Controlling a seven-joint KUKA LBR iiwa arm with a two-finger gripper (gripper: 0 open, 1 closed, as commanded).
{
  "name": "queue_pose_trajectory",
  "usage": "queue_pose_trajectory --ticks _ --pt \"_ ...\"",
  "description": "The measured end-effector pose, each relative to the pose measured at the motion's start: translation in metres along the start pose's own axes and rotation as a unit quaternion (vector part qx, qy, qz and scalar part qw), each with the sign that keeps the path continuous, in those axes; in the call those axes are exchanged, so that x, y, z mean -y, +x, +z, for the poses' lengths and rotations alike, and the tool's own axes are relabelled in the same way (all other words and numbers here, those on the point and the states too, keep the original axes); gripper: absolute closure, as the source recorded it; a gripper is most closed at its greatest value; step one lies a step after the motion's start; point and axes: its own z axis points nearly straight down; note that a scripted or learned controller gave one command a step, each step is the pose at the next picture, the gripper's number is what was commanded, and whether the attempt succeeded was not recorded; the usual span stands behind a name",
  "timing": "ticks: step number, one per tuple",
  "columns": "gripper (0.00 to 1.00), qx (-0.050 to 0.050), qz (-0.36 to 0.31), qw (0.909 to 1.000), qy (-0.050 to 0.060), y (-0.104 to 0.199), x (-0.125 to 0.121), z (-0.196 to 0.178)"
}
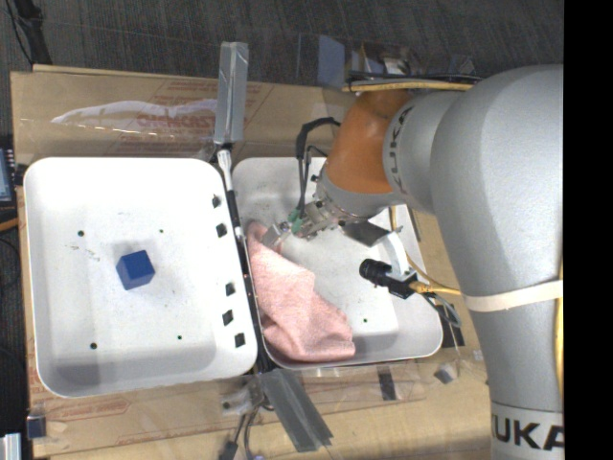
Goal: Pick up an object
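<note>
One blue cube (136,268), pink cloth (295,301).

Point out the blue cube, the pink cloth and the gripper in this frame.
blue cube (136,268): camera view, on its top face, in the left bin.
pink cloth (292,305): camera view, middle of the cloth, in the right bin.
gripper (295,224): camera view, at its tip by the cloth's upper edge.

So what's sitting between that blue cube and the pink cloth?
In the camera view, bare white floor of the left bin, then the two bins' meeting rims, separate the blue cube from the pink cloth.
</note>
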Motion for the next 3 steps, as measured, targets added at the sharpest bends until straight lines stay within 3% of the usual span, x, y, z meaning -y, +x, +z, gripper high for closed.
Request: queue_pose_trajectory --ticks 1,2,3 --pt "0.00 0.000 -0.006 1.0000 0.000 -0.0013 0.0015 0.0000" --pt "1.00 -0.001 -0.007 1.0000 0.001 -0.0010 0.0013 -0.0098" --pt "0.00 0.000 -0.007 1.0000 0.001 -0.0011 0.0014 -0.0098"
